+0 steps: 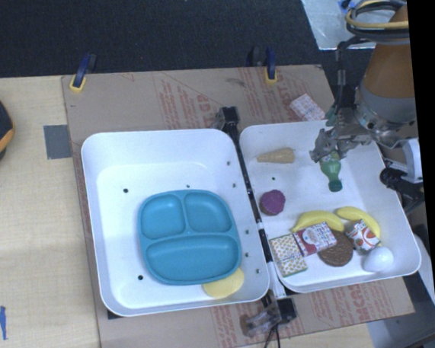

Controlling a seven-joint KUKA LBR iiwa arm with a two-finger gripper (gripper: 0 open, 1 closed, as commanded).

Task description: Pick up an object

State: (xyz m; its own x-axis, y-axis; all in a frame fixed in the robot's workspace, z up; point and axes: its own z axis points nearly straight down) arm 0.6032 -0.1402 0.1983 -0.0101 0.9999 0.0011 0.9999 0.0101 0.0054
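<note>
My gripper hangs over the upper right part of the right bin. A small green bottle sits directly below the gripper, its upper end meeting the gripper's tip and its cap pointing toward the front. Whether the bottle is gripped or just lies in the bin under the gripper is unclear. A tan cone lies to the left of the gripper and a purple ball further down left.
Along the right bin's front lie two bananas, a cracker box, a red-and-white packet, a brown cookie and a white ball. The left bin holds a blue divided plate and a yellow piece.
</note>
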